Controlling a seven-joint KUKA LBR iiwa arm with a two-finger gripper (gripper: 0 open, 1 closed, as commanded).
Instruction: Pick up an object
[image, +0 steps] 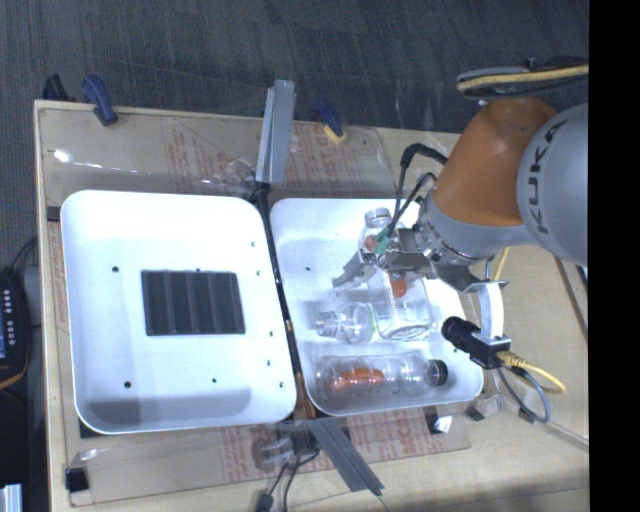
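Down at six o'clock in the right-hand shallow white bin, a clear plastic bottle with a black cap and orange contents lies on its side along the near wall. Just above it, at the bin's middle, sits a small crumpled clear bottle, and beside it at three o'clock a squarish clear glass jar stands right under the two-finger gripper. Its metal parts crowd over the jar, but whether the fingers are spread or closed, I cannot tell. By my reading nothing is lifted yet: every object rests in the bin, so the grasp and the raise remain. Over at nine o'clock, the left white bin carries a dark ribbed rectangular tray. Both bins rest on a pale printed bench top, blue clamps at twelve o'clock, dark carpet beyond.
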